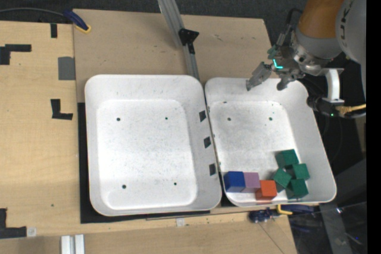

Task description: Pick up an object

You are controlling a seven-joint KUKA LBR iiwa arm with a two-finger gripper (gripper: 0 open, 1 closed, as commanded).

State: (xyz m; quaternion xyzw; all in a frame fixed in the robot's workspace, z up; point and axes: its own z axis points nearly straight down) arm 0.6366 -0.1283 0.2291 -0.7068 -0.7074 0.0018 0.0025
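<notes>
Over right bin far rim: gripper open, empty.

Speckled white plastic bins — matt, pale wood-grain bench.

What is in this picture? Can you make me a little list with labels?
arm: grey and orange, reaching in from the right
gripper: open, holding nothing, above the far rim of the right bin
right bin: holds all the blocks, bunched at its near end
blue block: leftmost, beside the purple block
orange block: right of the purple one
green blocks: a cluster at the right
left bin: white, beside the right bin
</notes>
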